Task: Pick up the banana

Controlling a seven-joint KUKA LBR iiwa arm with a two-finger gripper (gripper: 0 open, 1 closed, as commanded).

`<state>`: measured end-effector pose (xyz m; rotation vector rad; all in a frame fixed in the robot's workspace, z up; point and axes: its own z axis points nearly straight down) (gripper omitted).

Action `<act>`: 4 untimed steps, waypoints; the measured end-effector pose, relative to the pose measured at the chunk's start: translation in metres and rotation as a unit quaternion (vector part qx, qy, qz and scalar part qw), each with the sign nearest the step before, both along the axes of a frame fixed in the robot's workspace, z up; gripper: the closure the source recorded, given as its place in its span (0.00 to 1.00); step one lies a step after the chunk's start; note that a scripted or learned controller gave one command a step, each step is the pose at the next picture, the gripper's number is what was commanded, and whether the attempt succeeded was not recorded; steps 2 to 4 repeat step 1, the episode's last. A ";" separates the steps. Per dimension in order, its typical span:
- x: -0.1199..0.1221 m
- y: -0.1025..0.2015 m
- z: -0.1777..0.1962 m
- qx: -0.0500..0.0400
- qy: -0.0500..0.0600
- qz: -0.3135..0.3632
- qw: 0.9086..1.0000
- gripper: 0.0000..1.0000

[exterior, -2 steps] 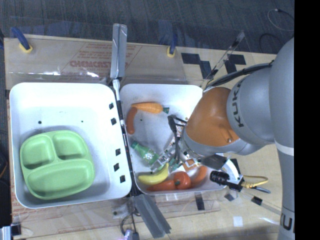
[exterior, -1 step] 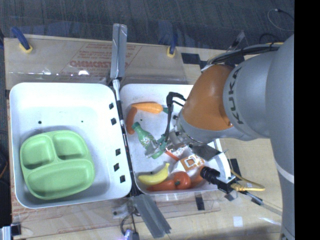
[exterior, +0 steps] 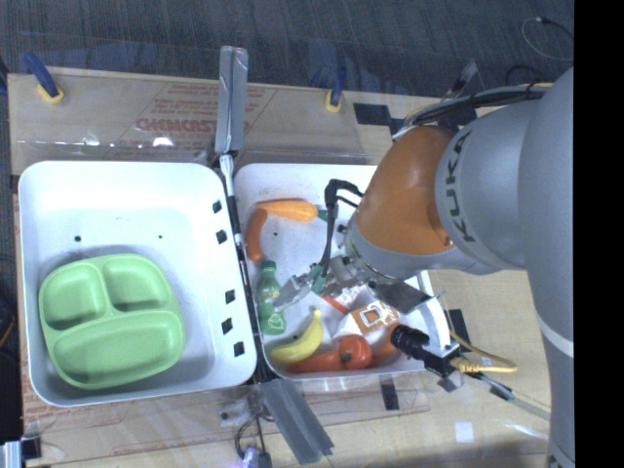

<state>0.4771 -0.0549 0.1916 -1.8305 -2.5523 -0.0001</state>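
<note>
The yellow banana (exterior: 300, 340) lies in the right bin (exterior: 292, 178) near its front wall, curving up to the right. It rests against a red pepper (exterior: 338, 355). My gripper (exterior: 310, 284) hangs over the middle of the same bin, just above and behind the banana and beside a green bottle (exterior: 267, 289). I see nothing held in it. The orange-banded wrist covers the bin's right half.
An orange carrot (exterior: 285, 210) and a second curved orange piece (exterior: 254, 235) lie at the back of the right bin. A white and orange carton (exterior: 374, 315) sits under the wrist. The left bin (exterior: 117, 193) holds a green divided tray (exterior: 112, 316).
</note>
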 end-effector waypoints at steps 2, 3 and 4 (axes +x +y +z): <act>-0.001 -0.048 -0.051 0.000 0.002 0.053 0.999 0.00; -0.001 -0.048 -0.051 0.000 0.002 0.053 0.999 0.00; -0.001 -0.048 -0.051 0.000 0.002 0.053 0.999 0.00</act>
